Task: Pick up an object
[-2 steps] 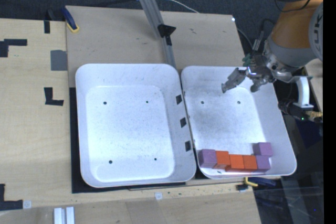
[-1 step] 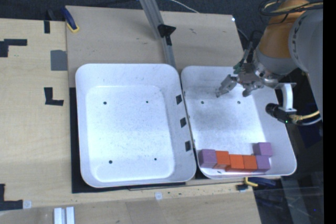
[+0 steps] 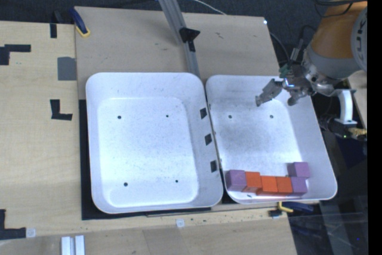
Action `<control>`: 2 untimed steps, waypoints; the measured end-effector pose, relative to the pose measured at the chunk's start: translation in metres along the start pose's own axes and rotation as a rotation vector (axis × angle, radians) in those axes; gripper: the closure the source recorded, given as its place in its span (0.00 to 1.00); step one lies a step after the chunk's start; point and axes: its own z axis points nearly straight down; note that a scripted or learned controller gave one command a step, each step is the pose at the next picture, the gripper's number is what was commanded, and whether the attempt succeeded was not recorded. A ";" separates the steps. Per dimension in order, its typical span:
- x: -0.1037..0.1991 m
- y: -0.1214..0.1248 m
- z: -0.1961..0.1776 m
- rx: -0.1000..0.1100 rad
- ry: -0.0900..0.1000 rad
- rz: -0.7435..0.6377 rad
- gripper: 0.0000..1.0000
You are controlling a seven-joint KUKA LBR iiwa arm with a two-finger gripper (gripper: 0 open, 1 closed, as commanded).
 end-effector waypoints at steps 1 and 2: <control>-0.015 0.033 0.078 0.009 0.000 -0.001 0.00; 0.052 0.047 0.063 0.004 0.003 -0.008 0.00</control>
